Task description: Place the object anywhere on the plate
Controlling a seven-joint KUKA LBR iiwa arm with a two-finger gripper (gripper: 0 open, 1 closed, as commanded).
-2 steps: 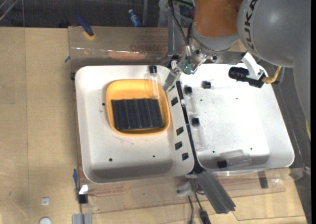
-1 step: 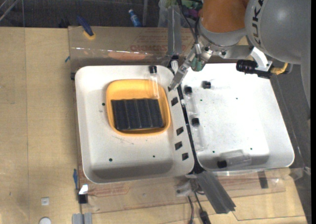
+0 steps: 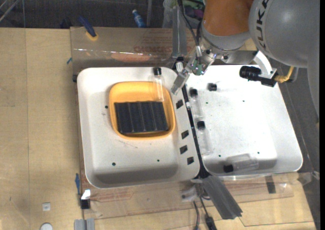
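Pincer is seen at the orange plate's two o'clock; whether it is apart or together cannot be told; a black object is lying on the plate

On my arm, up at the two o'clock corner, the grey casing carries dark capital letters running down its curve: "UKA" reads plainly, the tail of the KUKA brand, with the first letter cut off at the top edge. I can read no other text, number or sign.
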